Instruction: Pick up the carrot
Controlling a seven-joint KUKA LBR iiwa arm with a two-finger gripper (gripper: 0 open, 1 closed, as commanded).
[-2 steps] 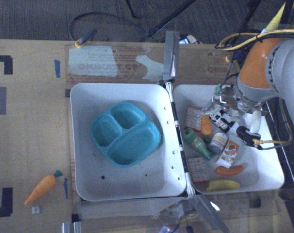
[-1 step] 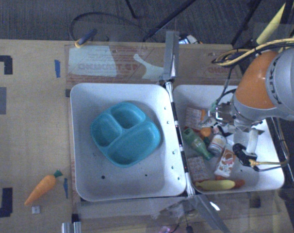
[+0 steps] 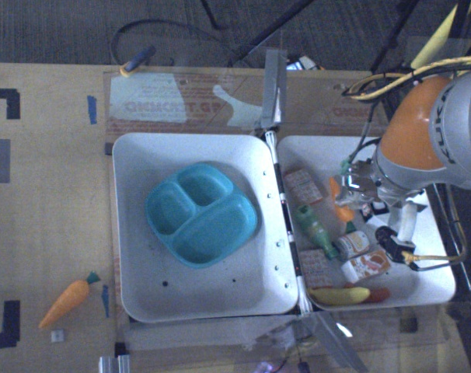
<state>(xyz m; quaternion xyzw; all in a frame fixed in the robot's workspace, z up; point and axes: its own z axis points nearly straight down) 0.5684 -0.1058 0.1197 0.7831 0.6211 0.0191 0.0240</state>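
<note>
the arm's jaws (image 3: 358, 200), their state impossible to tell, hang over the cluttered right bin (image 3: 441, 286) while the carrot (image 3: 64, 301) lies near the worktop's bottom-left corner, risking a wrong grab.

Black "KUKA" lettering showing on grey arm (image 3: 462, 134), partly cut off. Red print on cardboard sheet (image 3: 181, 99) behind bins appearing mirrored, too blurred for reading.
</note>
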